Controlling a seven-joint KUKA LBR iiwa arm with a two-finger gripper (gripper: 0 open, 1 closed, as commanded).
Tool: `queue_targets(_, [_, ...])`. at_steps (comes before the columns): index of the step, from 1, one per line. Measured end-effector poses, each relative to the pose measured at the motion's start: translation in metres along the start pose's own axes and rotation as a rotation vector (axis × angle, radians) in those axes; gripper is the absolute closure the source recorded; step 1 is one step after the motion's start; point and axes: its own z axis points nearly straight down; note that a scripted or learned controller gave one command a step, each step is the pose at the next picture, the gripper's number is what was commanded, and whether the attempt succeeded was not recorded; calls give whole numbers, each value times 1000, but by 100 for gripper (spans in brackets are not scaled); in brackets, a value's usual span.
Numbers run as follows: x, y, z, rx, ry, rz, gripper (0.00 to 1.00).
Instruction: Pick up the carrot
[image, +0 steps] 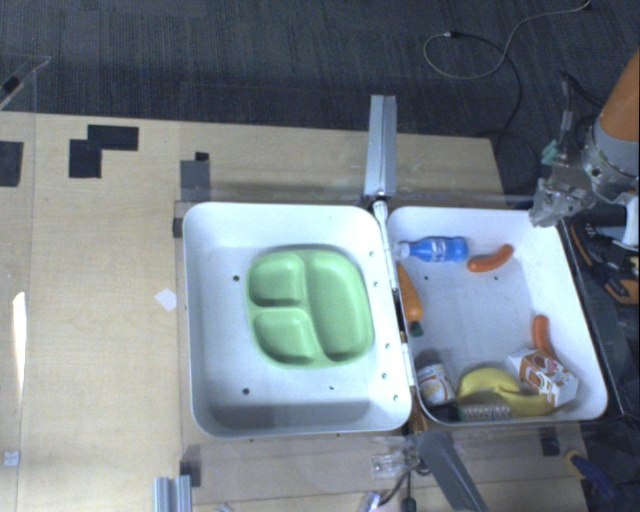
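The carrot (409, 297) hugs the right bin's (560, 250) left wall; the hand (553, 205), grip state unclear, may strike that wall.

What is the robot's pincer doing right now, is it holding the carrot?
Pincer: above the right bin's far corner; open or shut cannot be told. Carrot lies in the bin.
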Motion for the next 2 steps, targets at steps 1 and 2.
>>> queue_targets(1, [12,11,30,11,2,168,100])
queue_targets(2, [15,-22,21,15,-2,684,100])
